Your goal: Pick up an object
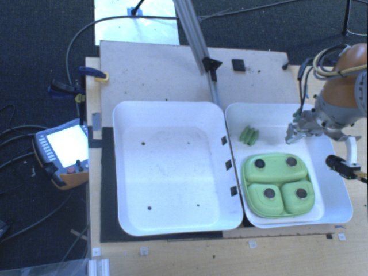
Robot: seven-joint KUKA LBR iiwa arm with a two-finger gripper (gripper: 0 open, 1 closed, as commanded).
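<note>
**Q:** What does the overhead view show, and where do the candidate objects lie?

**A:** Two shallow white bins sit side by side on the bench. The left bin point(167, 165) holds nothing graspable. The right bin point(333, 203) holds a green three-compartment tray point(279, 184) at its near side, each compartment bearing a dark round spot, and a small ribbed green object point(249, 135) at its far left, well apart from the tray.

**Q:** Where is the gripper, and what is its state?

**A:** The gripper point(294, 133) hangs over the far right part of the right bin, beyond the tray and to the right of the ribbed object. Nothing is seen between its fingers; how far they stand apart cannot be told at this scale.

**Q:** Why this arrangement?

**A:** Judged from the task, the arm reaches from the right to stay above the stocked bin. The ribbed object, lying alone on bare floor, probably offers the easier grasp; the broad tray may exceed the fingers' span.
</note>
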